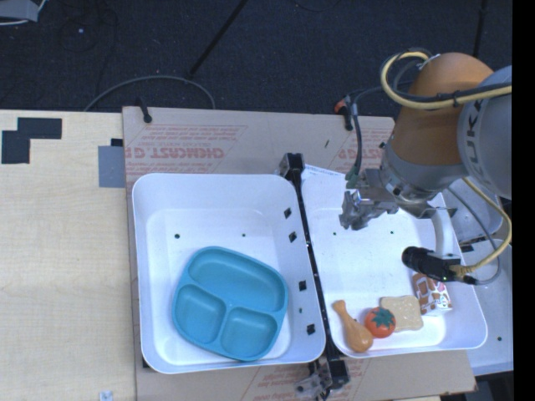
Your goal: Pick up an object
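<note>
Grey metal gripper (358, 210) poised over the right bin (368, 261), above bare white floor in that bin's far-left quarter. Whether it is released or clenched cannot be told from this angle, and it stands well apart from every loose object. Above it the arm (435, 132), grey with an orange band, reaches in across the right bin's far-right corner.

Objects available for picking lie together along the right bin's near wall. A red tomato (380, 322) sits at the middle of the group. A tan drumstick (353, 326) lies just beside it toward the bin's near-left corner, thick end nearest the near wall and thin end pointing back into the bin. A pale slice of toast (403, 312) lies flat on the tomato's other side, touching it. A small printed packet (433, 293), white with red-brown markings, rests just beyond the toast, close to the right bin's right wall.

A black strip (303, 241) runs along the right bin's left wall, between it and the left bin (167, 224). The left bin holds a blue plate (230, 303) with three compartments, lying flat toward its near side. Both bins rest on a cardboard sheet (209, 144) that extends past the right bin's far wall, and the sheet lies on a pale wooden bench (58, 266). Dark carpet (167, 32) covers the ground beyond the far edge.
</note>
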Robot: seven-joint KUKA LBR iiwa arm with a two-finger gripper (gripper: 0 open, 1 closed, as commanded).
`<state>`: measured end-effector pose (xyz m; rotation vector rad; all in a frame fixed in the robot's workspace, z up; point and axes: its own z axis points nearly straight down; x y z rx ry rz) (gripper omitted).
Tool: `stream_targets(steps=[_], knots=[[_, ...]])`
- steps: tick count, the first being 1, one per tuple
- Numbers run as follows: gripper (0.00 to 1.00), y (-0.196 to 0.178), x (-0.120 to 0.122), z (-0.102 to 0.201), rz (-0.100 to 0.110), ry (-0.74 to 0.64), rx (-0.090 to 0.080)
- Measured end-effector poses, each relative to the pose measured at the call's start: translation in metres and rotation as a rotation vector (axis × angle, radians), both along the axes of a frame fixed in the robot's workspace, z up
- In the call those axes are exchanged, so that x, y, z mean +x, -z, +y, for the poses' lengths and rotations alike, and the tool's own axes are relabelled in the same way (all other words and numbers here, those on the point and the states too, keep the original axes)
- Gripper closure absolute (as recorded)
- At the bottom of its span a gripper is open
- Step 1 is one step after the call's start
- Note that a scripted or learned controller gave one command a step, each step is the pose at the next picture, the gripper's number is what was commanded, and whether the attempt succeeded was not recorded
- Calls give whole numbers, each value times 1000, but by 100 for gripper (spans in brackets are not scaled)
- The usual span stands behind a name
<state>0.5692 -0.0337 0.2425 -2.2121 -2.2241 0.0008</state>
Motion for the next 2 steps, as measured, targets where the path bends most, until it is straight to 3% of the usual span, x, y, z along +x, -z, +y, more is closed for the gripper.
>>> stream_targets(steps=[2], knots=[[100, 26, -13, 103, 2, 1, -1]])
